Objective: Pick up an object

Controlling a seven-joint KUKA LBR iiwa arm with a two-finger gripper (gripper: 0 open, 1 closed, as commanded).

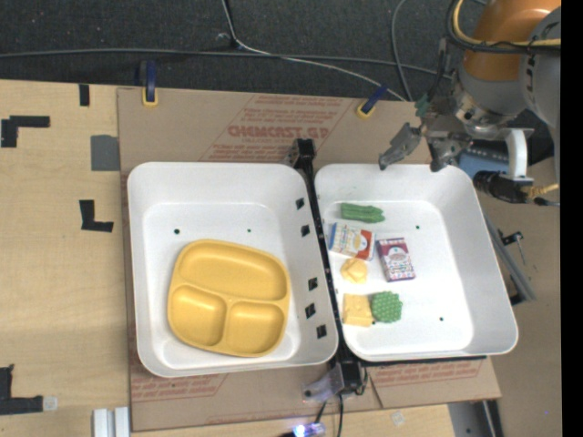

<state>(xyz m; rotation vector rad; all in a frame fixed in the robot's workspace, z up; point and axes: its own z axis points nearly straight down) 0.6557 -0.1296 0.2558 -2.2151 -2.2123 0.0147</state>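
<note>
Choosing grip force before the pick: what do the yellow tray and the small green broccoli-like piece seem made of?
Yellow tray: likely moulded plastic; smooth, slightly glossy, rounded compartment walls, even colour.
Green broccoli-like piece: probably toy plastic or rubber; bumpy matte surface, too small to be sure.

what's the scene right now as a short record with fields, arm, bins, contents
arm: gripper above the far edge of the right bin, jaws open, holding nothing
left bin: yellow divided tray
right bin: green pickle, small printed packet, maroon box, yellow chunk, yellow block, green knobbly piece
</note>
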